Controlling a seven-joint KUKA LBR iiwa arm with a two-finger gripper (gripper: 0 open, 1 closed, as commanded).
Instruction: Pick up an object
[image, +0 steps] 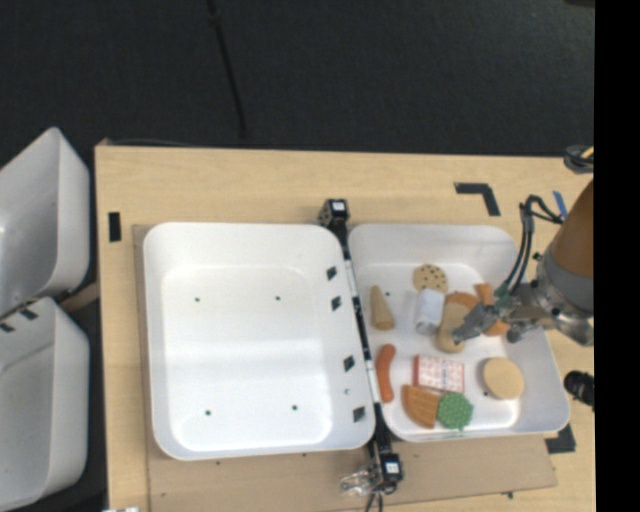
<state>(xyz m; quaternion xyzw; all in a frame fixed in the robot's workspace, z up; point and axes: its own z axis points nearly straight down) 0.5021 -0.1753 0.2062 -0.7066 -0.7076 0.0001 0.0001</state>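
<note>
My gripper (490, 324) is low over the right bin (520, 425), near its right side, and looks open. One grey finger (466, 327) slants left onto a tan-orange piece (461, 303); the other sits to the right. A small orange bit (485, 293) lies just behind it. Nothing is clearly held between the fingers. Nearby lie a white-blue cylinder (430, 308), a chip cookie (431, 277) and a round tan bun (502, 379).
The right bin also holds a tan cone (382, 308), an orange sausage (386, 372), a pink wafer (439, 374), an orange wedge (421, 404) and a green disc (455, 410). The left bin (160, 300) adjoins it along a divider with black clips (352, 330).
</note>
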